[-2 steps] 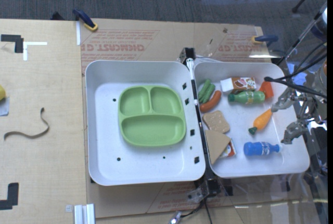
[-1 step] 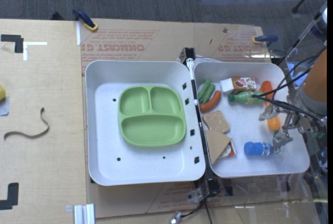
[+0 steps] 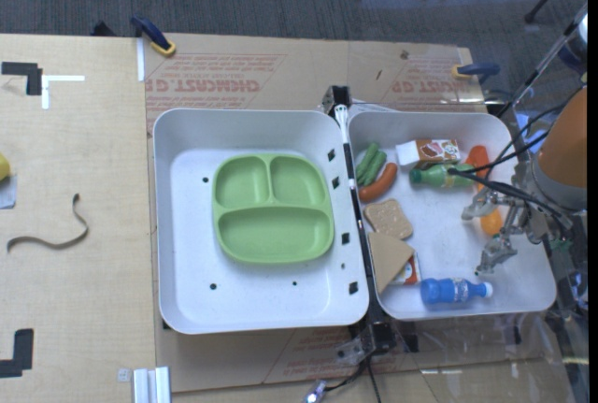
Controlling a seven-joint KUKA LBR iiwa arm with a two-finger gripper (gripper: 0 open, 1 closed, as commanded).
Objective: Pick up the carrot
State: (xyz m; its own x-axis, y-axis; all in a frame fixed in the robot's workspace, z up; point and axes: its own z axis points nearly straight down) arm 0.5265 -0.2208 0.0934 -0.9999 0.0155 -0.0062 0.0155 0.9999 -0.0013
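Two bins: shallow white ones side by side on my surface (image 3: 75,158), the left bin (image 3: 177,233) and the right bin (image 3: 523,284) touching along the middle.
Left bin: it holds a green divided plate (image 3: 273,207), lying flat near the bin's centre.
My end effector (image 3: 496,251): it hangs over the right bin, close to that bin's right wall, just above the near-right corner area.
End effector state: I cannot tell whether it is wide or narrow, and I see nothing clearly held in it.
Carrot (image 3: 478,160): it lies in the right bin towards the far-right corner, partly crossed by my cables.
Orange piece (image 3: 490,222): it shows just on the far side of my end effector; I cannot tell whether it is part of the carrot.
Green bottle (image 3: 439,174): it lies on its side, just left of the carrot.
White box (image 3: 428,151): near the right bin's far wall.
Sausage (image 3: 377,180): by the right bin's left wall, beside a green vegetable (image 3: 369,162).
Bread slices (image 3: 389,220): against the right bin's left wall.
Blue bottle (image 3: 452,291): it lies on its side along the right bin's near wall.
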